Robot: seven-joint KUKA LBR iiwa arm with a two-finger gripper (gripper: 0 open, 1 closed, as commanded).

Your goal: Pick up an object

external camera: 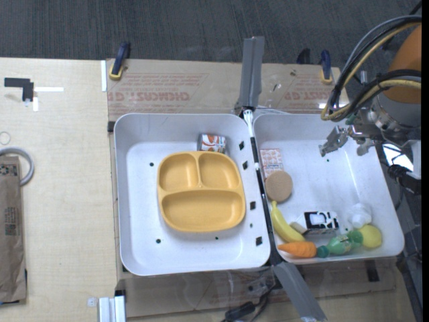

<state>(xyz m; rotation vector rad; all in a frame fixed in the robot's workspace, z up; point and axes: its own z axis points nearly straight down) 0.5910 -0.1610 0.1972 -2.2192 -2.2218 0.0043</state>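
My gripper (347,145) hangs over the far right part of the right bin (335,173). Its fingers (330,146) are spread open and hold nothing. Along that bin's near edge lie a banana (285,225), a carrot (297,249), a black and white box (320,221), a green item (338,245), a lemon (371,237) and a white lump (360,215). A tan round piece (279,186) and a pink-printed packet (270,159) sit by the left wall. All of these lie nearer and further left than the gripper.
The left bin (134,200) holds a yellow divided plate (201,192) and a small carton (212,143) behind it. A grey divider bar (252,72) runs between the bins. Cables (362,52) loop above the wrist at the right.
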